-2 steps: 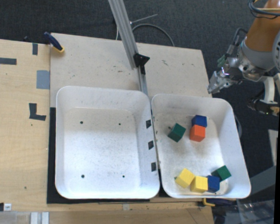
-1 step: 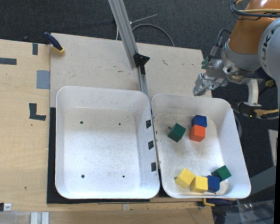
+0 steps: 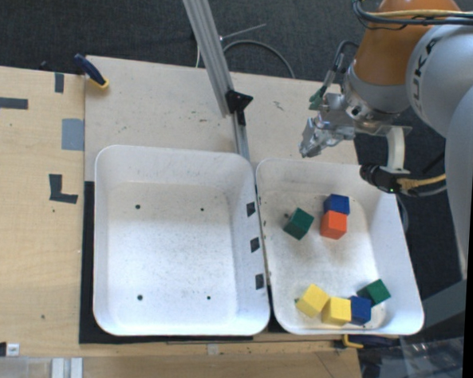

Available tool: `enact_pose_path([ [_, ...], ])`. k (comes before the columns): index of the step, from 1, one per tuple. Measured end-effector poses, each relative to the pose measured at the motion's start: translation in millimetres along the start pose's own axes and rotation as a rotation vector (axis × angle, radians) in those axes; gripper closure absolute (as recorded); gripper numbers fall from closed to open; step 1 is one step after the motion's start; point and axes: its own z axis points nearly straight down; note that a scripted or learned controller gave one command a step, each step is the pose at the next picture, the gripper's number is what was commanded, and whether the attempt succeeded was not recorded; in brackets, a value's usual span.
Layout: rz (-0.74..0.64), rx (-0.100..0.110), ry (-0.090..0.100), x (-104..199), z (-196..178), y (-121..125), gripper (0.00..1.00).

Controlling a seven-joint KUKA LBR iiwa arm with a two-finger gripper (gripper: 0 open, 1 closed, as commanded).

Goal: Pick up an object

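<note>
The gripper [image 3: 313,146], its grip state not discernible, is poised above the right bin's [image 3: 400,258] far rim; the isolated green cube [image 3: 298,224] is judged the easiest target.

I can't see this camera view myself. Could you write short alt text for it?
A grey robot arm's end effector hovers above the far edge of the right bin, which holds seven small blocks: green, blue, orange and yellow. The left bin sits beside it on the bench.

Partial dark lettering, seemingly "KU", on the grey arm [image 3: 455,70] casing.
</note>
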Motion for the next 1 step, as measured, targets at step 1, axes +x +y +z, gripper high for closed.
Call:
enact_pose_path([
  [1,0.001,0.001,-0.001,48.7,6.8,-9.1,1.0],
])
